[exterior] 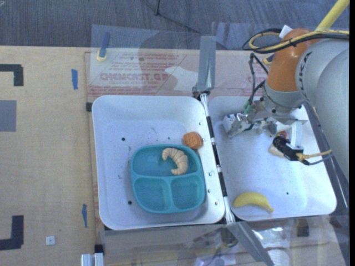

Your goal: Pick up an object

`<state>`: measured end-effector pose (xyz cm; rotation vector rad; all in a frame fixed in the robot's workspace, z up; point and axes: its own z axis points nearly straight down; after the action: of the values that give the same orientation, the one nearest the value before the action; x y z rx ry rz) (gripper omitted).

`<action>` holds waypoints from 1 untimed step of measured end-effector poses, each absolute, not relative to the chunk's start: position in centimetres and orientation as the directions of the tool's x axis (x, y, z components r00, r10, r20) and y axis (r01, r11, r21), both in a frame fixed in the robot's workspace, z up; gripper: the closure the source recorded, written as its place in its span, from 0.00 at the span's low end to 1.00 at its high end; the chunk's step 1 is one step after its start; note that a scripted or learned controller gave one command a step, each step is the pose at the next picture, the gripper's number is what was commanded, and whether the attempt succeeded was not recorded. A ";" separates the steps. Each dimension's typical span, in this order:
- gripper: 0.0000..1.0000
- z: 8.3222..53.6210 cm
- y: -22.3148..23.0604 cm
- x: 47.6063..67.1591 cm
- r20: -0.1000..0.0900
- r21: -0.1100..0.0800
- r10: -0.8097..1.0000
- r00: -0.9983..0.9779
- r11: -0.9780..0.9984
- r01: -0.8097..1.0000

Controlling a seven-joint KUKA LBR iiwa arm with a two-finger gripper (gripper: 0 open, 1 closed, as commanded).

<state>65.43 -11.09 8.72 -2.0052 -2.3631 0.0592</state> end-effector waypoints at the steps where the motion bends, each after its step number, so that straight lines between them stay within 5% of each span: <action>1: 0.00 8.7 -10.6 65.6 0.007 -0.052 0.997 -0.071 0.072 0.996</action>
<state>65.57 -10.63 8.67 -2.1121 -2.2693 0.0520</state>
